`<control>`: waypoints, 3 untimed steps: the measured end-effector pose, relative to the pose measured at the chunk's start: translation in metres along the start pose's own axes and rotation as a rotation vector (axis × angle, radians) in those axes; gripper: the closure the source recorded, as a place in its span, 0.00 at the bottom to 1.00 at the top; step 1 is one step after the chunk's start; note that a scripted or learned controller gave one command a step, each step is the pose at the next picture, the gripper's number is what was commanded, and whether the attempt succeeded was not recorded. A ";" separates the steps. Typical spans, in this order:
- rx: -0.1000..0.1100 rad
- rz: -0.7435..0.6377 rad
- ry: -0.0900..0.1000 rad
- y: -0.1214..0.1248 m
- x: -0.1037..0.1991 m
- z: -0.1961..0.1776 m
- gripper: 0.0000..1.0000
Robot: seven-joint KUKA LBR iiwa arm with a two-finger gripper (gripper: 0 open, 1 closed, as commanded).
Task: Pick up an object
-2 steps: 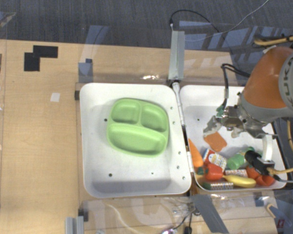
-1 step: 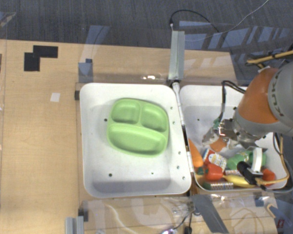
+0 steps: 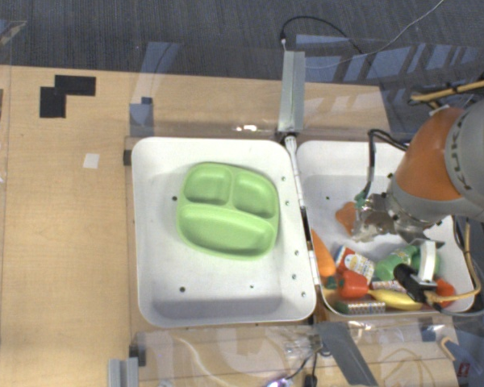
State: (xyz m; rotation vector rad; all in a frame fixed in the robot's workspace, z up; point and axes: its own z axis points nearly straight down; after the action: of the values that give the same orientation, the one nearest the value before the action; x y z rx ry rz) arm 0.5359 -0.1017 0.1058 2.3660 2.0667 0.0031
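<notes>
A light wooden bench holds two shallow white bins side by side. The left white bin has one thing in it: a green plastic plate with three sections. The plate lies flat, a bit toward the far side of that bin, with bare white floor all around it.

The right white bin is the busy one. The toys are bunched up in its near part. An orange toy carrot lies along the left wall, close to the strip between the two bins. Just right of it is a small red and white box, and a little red block sits just nearer than that. A yellow toy banana lies along the near wall. A green toy and a black and white piece sit to the right of the box, all packed close together (it is hard to tell which ones touch).

The grey arm with the orange band reaches in from the right, over the right bin. Its gripper is low down in the bin, just beside an orange lump on its left and just beyond the pile of toys. You cannot tell if the gripper is open or closed, and nothing can be seen held in it.
</notes>
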 end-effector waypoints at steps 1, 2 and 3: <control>0.000 0.000 0.000 0.000 0.000 0.000 0.00; -0.021 0.075 0.002 -0.041 -0.006 0.016 0.00; -0.013 0.221 0.001 0.036 0.006 0.017 0.00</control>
State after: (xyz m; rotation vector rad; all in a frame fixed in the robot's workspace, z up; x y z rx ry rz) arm 0.5719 -0.1007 0.0888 2.5722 1.7879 0.0176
